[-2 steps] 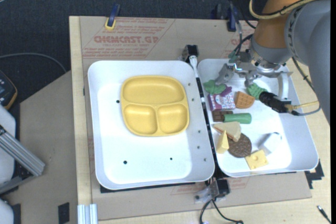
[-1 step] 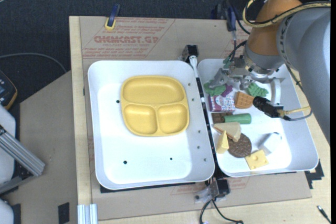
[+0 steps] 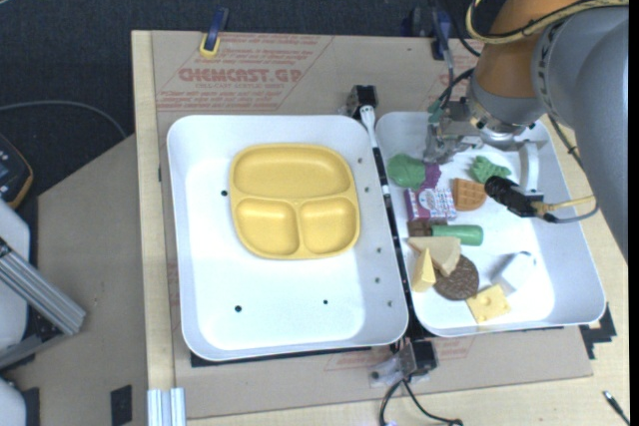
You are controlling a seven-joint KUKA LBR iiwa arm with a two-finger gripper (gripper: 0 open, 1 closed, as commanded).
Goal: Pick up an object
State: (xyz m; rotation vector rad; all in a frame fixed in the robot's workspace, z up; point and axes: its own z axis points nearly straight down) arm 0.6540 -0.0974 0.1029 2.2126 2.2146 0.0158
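The gripper (image 3: pixel 439 147) is lowered into the far part of the right white bin (image 3: pixel 559 284); its state cannot be told. A green rounded plastic piece (image 3: pixel 406 171) is seen just left of it — touching a purple packet (image 3: pixel 435 203). A yellow divided plate (image 3: pixel 296 199) lies in the left white bin (image 3: pixel 200 244).

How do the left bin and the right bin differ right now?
The left bin holds one yellow divided tray; the right bin holds a clutter of small toy food pieces. The end effector is over the right bin, not the left. Both are shallow and white.
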